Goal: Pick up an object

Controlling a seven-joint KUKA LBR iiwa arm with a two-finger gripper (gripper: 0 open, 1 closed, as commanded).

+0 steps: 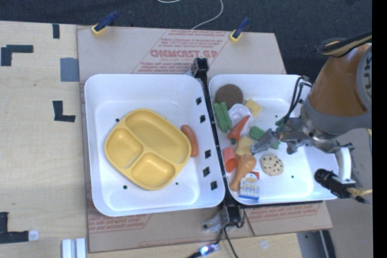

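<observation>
The right bin [290,187] holds a heap of toy food along its left side. In it are a brown disc [228,94], a green piece [221,116], a red-orange carrot [239,126], a yellow wedge [253,107], an orange piece [245,166] and a small carton [249,186]. A chocolate-chip cookie [272,164] lies a little apart to the right. My gripper [263,143] hangs low over the heap's right edge, just above the cookie and next to a green block [256,132]. Nothing can be seen held in it.
The left bin [97,130] carries a yellow divided plate [147,147] with a toy sausage [190,139] beside it. The arm's orange band [338,90] and grey wrist hang over the right bin's right side. A black divider clip [199,66] sits between the bins.
</observation>
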